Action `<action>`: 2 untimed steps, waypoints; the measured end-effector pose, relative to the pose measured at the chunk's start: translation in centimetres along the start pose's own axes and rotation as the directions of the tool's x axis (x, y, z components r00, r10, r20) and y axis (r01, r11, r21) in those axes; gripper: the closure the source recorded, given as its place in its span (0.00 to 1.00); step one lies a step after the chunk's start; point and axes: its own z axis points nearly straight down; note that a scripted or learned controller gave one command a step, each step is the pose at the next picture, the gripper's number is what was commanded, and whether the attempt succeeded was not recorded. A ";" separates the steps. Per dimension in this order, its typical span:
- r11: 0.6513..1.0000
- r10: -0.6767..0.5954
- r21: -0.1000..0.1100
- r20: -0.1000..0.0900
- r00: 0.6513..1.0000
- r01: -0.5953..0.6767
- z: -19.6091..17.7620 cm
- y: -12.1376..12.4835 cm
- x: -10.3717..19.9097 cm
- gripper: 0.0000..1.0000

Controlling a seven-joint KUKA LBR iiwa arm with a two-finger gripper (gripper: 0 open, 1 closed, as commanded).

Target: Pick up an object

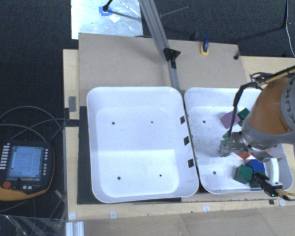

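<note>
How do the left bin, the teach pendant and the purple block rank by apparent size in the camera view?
1. left bin
2. teach pendant, on the floor left of the bench
3. purple block, in the right bin, partly hidden by the arm

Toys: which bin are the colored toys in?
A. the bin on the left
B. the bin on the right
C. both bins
B: the purple block, green block and blue block all lie in the right bin, where the gripper is; none lie in the left bin.
</note>
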 end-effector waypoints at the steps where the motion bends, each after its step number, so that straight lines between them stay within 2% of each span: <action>1: 1.000 -0.002 -0.006 0.002 1.000 0.002 -6.4 0.3 0.2 1.00; 2: 1.000 -0.002 -0.006 0.002 1.000 0.002 -10.8 0.6 0.3 1.00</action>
